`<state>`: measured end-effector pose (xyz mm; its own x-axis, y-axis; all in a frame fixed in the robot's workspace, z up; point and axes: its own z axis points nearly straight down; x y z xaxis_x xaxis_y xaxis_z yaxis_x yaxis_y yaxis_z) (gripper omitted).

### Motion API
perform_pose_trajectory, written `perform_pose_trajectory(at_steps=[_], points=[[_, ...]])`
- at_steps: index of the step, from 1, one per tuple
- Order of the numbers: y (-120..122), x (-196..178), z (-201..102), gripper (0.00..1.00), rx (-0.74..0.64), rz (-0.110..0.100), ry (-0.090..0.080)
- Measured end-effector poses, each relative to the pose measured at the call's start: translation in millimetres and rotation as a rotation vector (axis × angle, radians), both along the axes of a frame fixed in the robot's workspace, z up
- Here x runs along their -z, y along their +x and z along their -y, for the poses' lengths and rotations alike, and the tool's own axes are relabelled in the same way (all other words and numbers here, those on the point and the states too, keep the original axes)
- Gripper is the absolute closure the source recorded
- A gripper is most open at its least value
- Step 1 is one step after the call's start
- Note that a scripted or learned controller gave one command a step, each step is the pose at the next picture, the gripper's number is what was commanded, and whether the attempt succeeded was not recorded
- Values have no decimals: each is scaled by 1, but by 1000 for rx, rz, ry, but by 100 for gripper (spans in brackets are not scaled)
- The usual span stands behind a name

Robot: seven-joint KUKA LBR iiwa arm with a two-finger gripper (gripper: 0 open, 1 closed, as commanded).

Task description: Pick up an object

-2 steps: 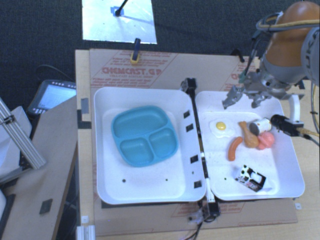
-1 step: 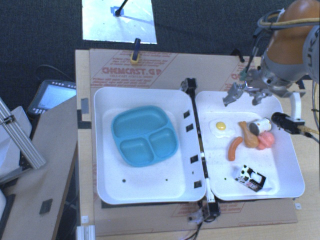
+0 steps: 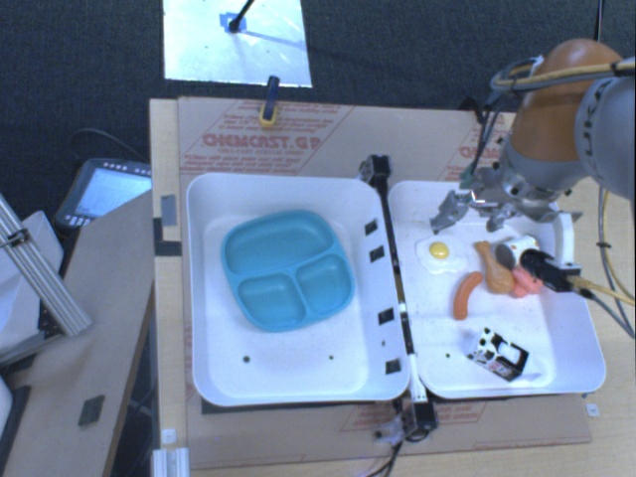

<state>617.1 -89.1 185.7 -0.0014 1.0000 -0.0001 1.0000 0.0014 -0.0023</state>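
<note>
**Arm over the right bin, toy food below**

The arm (image 3: 566, 107) reaches in over the far end of the right bin (image 3: 576, 366). Its gripper (image 3: 459, 207) hangs above the bin's far left part; the fingers look spread apart, with nothing between them. Just in front of it lies a fried egg (image 3: 437, 253). Beside that lie a drumstick (image 3: 492, 264) and a sausage (image 3: 465, 295). A black-and-white block (image 3: 500, 353) sits nearer the front. The left bin (image 3: 214, 366) holds a blue tray (image 3: 286, 268).
</note>
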Motion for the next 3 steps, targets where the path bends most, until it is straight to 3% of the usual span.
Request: perform_pose_trajectory(at_steps=[2, 3], points=[[8, 103, -2, 0, 0, 2, 0], [12, 88, -2, 100, 1, 12, -1]])
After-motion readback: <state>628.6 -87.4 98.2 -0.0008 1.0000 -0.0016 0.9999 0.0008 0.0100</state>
